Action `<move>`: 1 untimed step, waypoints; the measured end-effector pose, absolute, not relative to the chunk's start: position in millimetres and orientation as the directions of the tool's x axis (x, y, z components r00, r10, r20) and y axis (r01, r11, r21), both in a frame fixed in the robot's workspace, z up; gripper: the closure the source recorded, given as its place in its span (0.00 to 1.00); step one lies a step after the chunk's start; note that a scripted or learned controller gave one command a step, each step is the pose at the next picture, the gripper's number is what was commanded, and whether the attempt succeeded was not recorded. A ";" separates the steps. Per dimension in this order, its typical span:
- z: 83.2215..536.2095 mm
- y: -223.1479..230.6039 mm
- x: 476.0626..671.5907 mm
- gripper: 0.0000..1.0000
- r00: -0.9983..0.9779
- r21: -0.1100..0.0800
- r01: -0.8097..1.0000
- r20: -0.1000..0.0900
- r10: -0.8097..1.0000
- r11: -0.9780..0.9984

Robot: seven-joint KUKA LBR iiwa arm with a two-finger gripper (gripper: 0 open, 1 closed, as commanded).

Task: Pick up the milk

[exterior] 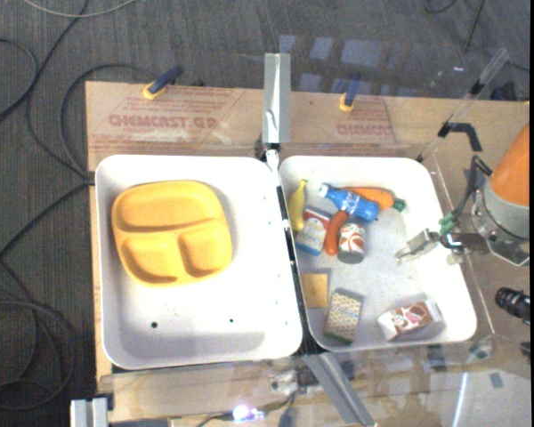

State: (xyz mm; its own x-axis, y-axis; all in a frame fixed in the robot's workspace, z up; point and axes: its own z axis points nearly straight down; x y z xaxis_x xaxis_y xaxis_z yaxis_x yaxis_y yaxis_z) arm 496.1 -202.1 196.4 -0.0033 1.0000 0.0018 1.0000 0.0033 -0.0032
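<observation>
two shallow white plastic bins sit side by side on the bench. the left bin (116,327) holds a yellow moulded tray with three compartments (173,229), lying toward its upper left part.

the right bin (409,169) holds the clutter. the small white and red milk carton (411,319) lies on its side in the bin's near right corner, close to the front rim and well apart from the other items. to its left, by the front edge, sits a small patterned box in green and beige (343,315), with a flat tan square piece (315,289) just beside it. at the far side lie a blue plastic bottle with a white cap (349,202), an orange carrot-shaped item (375,197) touching it, a yellow banana (297,205) along the left wall, and a red sausage-shaped piece (335,232) next to a small round can (352,242).

the two-finger gripper (418,245) reaches in from the right, over the bin's right side — above and well clear of the carton. nothing sits between its fingers; how far apart they are i cannot tell.
</observation>
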 end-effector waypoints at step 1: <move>125.4 -215.9 486.0 0.00 -0.190 -0.002 0.982 0.002 0.982 0.190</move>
